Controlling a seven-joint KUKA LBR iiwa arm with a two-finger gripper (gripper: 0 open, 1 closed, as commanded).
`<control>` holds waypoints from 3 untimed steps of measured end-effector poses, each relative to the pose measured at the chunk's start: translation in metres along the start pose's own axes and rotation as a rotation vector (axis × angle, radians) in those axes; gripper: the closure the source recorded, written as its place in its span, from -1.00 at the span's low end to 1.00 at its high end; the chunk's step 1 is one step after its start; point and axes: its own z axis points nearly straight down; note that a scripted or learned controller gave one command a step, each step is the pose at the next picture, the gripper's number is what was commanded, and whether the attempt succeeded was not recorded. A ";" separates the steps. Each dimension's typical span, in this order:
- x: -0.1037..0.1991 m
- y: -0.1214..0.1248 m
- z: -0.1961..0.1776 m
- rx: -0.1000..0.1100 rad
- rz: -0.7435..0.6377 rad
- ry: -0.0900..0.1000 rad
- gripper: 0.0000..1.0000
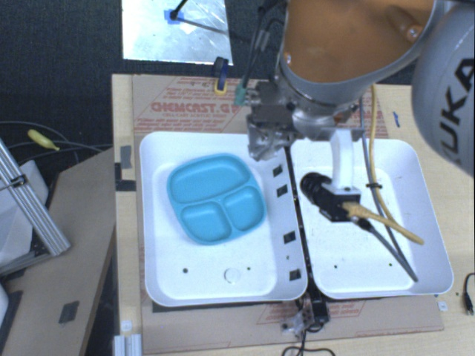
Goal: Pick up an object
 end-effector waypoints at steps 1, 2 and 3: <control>-0.044 -0.016 -0.054 -0.008 0.000 0.003 1.00; -0.026 -0.016 0.027 0.003 -0.006 0.000 1.00; -0.046 -0.016 -0.021 -0.006 -0.002 0.002 1.00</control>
